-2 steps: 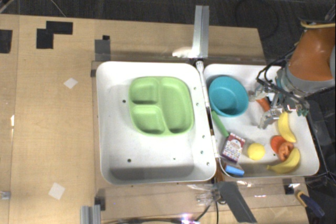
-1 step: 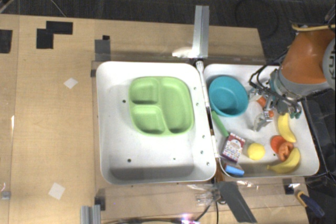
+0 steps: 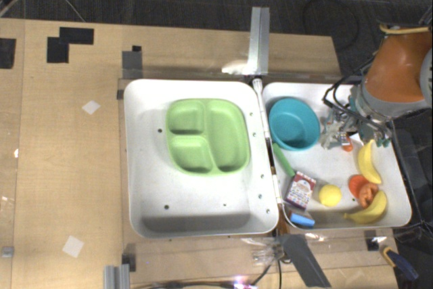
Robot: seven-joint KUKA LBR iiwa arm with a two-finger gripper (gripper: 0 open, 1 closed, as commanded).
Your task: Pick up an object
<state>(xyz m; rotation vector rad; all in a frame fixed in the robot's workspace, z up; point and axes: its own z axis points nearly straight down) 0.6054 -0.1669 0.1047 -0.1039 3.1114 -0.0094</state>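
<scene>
Over the right bin (image 3: 403, 203), I see the claw (image 3: 342, 130) low beside the blue bowl (image 3: 293, 123); whether it is released or clenched I cannot tell. Nearest target, I judge, is the upper banana (image 3: 367, 162), just below the claw: light, smooth, slightly yielding, best taken across its middle. Crowding it are an orange-red toy (image 3: 362, 189), a second banana (image 3: 371, 208), a yellow ball (image 3: 329, 195) and a small carton (image 3: 300, 190). A green divided tray (image 3: 206, 135) lies in the left bin (image 3: 145, 203) on the desk (image 3: 61, 166).

Grey arm with orange band enters at the frame's right edge, upper half; two-finger metal gripper (image 3: 336, 134) points down-left.
</scene>
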